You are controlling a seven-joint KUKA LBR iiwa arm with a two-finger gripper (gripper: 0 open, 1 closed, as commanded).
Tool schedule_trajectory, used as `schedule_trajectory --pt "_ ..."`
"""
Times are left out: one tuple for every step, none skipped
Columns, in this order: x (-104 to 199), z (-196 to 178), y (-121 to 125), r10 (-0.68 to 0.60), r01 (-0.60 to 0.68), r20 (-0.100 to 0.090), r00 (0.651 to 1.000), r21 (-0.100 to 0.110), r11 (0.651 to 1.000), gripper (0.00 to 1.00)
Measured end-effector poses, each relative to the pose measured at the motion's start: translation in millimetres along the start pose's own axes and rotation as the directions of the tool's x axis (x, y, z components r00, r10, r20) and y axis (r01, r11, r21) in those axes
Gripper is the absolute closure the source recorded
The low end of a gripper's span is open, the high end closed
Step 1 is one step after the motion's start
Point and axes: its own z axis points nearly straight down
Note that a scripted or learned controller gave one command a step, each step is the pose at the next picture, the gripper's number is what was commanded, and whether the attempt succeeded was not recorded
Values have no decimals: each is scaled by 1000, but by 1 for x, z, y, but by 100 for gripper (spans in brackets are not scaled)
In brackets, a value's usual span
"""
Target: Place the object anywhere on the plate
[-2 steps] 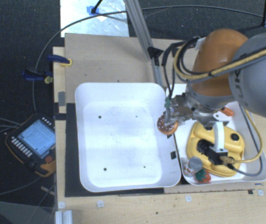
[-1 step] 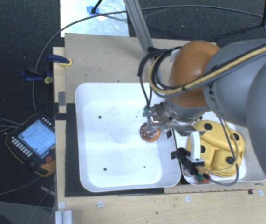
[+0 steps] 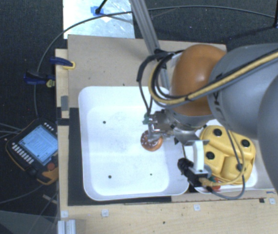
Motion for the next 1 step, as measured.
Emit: schedule_trajectory --pt "-3 18 9 6 -6 2 1000 1 1000 100"
